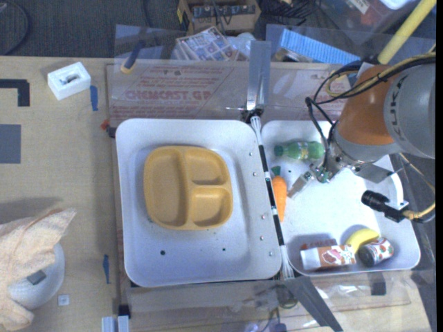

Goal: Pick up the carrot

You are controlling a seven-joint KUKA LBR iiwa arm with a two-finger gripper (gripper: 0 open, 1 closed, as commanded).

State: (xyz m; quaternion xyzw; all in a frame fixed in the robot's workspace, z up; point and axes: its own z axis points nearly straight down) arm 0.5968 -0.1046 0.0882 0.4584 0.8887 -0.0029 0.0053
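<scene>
Against the right bin's (408,254) left wall, carrot (279,196) is lying: light, stiff, smooth; mid-length grasp seems best. Gripper (304,182) is hovering adjacent, state indeterminable.

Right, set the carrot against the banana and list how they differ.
The carrot is orange and straight; the banana is yellow and curved. The carrot lies along the right bin's left wall, close to the gripper; the banana sits near the front right corner, beside a can. Both lie in the right bin.
</scene>
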